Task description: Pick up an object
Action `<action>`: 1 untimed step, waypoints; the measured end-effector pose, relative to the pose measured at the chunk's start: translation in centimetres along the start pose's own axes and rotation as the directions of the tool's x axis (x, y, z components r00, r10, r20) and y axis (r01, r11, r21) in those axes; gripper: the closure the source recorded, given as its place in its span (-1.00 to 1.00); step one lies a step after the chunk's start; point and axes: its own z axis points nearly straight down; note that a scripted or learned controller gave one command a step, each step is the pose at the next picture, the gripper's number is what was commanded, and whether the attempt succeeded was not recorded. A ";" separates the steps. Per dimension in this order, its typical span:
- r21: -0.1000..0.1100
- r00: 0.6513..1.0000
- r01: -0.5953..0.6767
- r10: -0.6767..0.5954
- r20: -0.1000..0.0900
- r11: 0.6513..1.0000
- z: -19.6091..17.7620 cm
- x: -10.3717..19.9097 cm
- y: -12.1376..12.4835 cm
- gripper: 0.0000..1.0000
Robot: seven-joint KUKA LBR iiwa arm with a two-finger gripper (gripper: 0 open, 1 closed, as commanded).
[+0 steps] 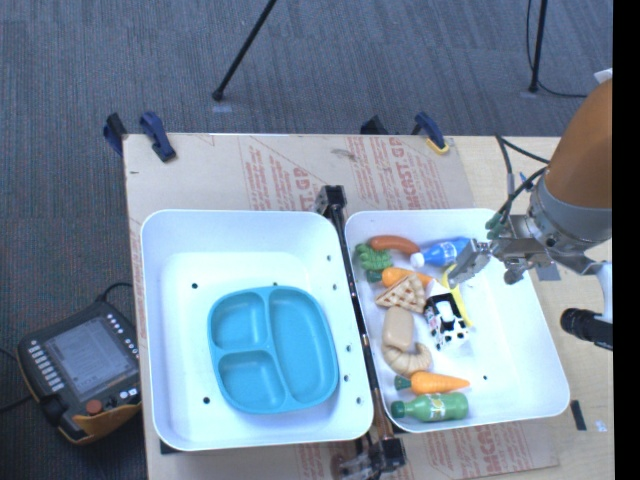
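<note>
The right white bin (530, 368) holds several toy foods. Among them are a red sausage (392, 243), a green leafy piece (372, 259), a blue bottle (440, 252), a waffle wedge (403, 294), a black-and-white cow toy (447, 320), a tan bread piece (400, 330), an orange carrot (438, 381) and a green bottle (430, 406). My gripper (472, 263) hangs over the bin's upper middle. It is just right of the blue bottle and above the cow toy. I see nothing held in it.
The left white bin (170, 268) contains a blue divided plate (272, 348). A teach pendant (80, 368) lies on the floor at the left. Blue clamps (157, 133) grip the bench's far edge. Tripod legs (250, 38) stand behind.
</note>
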 end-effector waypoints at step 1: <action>0.001 0.992 -0.125 0.125 -0.001 0.992 13.8 2.7 -2.6 -1.00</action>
